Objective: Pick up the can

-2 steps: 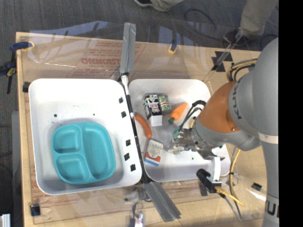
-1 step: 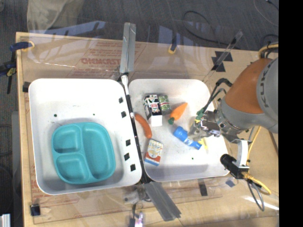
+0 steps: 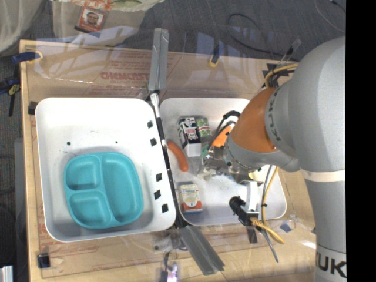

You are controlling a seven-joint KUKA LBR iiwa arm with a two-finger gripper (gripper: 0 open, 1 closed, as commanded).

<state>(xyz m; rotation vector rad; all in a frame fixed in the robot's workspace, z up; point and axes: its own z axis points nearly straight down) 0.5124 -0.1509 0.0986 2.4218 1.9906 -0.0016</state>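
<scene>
Arm [image 3: 294, 116] low over right bin [image 3: 276, 207]. Gripper [image 3: 212, 162] down among clutter; can't tell jaw state. Can [image 3: 194, 130] lies at bin's far end, just beside gripper. Step: reaching. Next: centre over can, close, lift clear of sausage [image 3: 178, 156] and carton [image 3: 190, 196].

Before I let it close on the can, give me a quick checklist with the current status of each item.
1. Can in right bin: ok, near the far wall.
2. Can free of neighbours: not ok, a carton lies against it.
3. Gripper over the can: not ok, it sits nearer, beside the carrot.
4. Finger state: cannot tell, wrist hides it.
5. Small box out of the way: ok.
</scene>
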